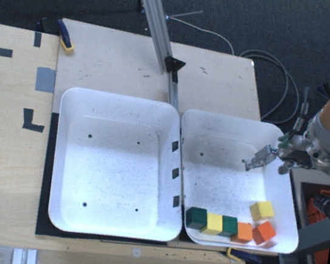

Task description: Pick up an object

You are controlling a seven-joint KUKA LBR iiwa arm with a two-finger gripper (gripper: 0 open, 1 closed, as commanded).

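Several small blocks lie along the near edge of the right bin (227,124): a dark green block (196,217), a yellow block (213,223), a green block (228,224), an orange block (242,232) and a red-orange block (265,232). Another yellow block (262,210) sits just behind them. My gripper (266,165) hangs over the right bin's far right part, well behind the blocks. It is open, with nothing between its fingers. The arm's wrist comes in from the right edge.
The left bin (65,107) adjoins the right one. A slanted metal pole (159,26) rises from the back between the bins. Cables (278,74) lie behind the right bin. A blue and yellow clamp (65,36) lies at the bench's back left.
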